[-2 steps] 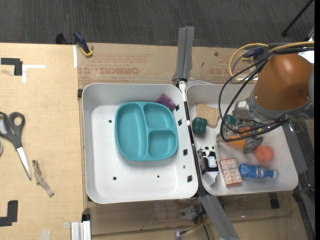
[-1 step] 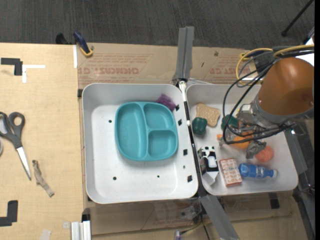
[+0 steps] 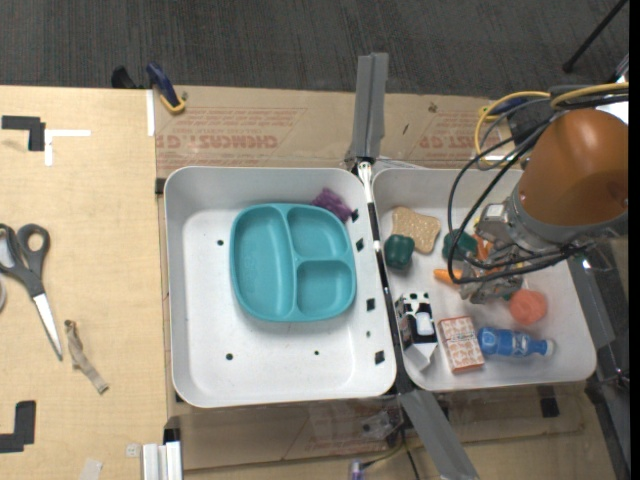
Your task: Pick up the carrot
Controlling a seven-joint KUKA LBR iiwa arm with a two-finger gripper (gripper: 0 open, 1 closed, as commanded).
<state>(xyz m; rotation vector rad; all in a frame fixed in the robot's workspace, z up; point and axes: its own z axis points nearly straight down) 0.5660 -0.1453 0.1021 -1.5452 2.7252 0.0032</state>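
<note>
Two white bins (image 3: 190, 298), one teal divided plate (image 3: 294, 262), one pair of scissors (image 3: 30, 268), one blue bottle (image 3: 514, 345).

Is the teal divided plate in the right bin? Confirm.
No, the teal divided plate lies in the left bin, apart from the toys in the right bin.

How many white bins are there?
2: the left bin, holding a teal plate, and the right bin, full of small toys. None seems hidden.
</note>
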